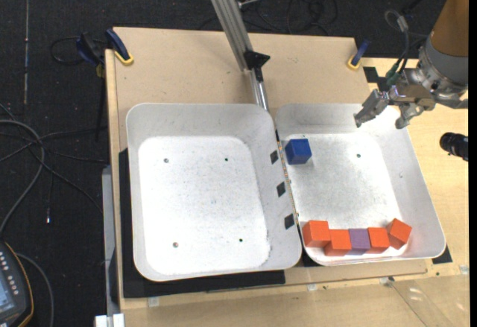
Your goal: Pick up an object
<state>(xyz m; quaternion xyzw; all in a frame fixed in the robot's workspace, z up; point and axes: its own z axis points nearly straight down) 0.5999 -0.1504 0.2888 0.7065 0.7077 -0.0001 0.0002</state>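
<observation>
- The gripper is seen at the upper right of the frame, above the far rim of the right bin, its jaws spread and nothing held.
- A blue cube lies alone at centre frame, near the divider.
- Orange blocks and a purple block are packed along the lower wall; a grasp there could be blocked by neighbours or the rim.

Your arm enters from the right, orange band above the grey wrist; the gripper hangs with fingers spread apart, nothing between them.
</observation>
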